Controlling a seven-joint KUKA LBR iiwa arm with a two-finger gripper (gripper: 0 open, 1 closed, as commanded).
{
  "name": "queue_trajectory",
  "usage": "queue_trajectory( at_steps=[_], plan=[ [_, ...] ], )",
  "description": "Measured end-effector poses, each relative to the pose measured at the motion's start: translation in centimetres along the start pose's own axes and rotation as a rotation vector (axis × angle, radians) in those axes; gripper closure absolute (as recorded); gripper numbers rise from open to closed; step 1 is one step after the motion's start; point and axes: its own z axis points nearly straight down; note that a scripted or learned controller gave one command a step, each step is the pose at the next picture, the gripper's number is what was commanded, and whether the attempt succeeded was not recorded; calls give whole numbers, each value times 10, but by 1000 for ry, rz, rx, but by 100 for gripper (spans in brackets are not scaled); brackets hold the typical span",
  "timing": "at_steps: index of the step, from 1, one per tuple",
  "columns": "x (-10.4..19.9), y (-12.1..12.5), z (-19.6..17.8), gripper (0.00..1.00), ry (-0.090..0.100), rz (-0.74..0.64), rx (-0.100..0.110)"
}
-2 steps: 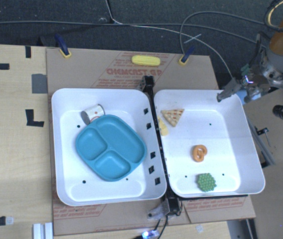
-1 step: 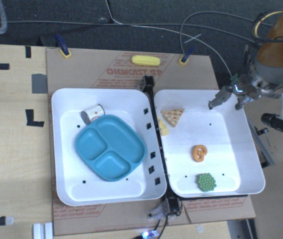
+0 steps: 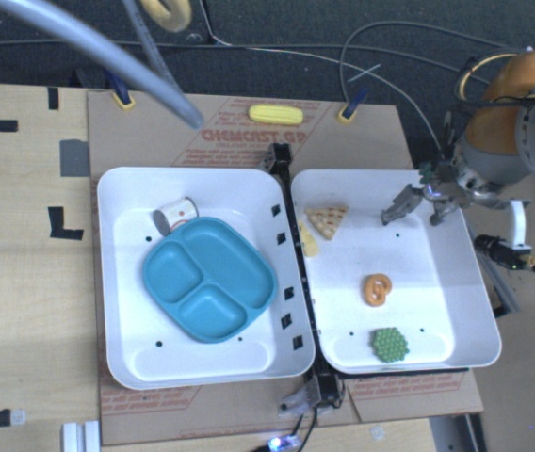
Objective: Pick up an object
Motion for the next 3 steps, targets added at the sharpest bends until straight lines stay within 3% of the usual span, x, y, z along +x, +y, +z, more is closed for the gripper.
queue_trajectory(
  at_steps=[1, 2, 3],
  plan=[
    [5, 3, 45, 0, 0, -2, -2],
    [5, 4, 32, 100, -2, -3, -6],
    [2, 15, -25, 100, -2, -1, -12]
  ],
)
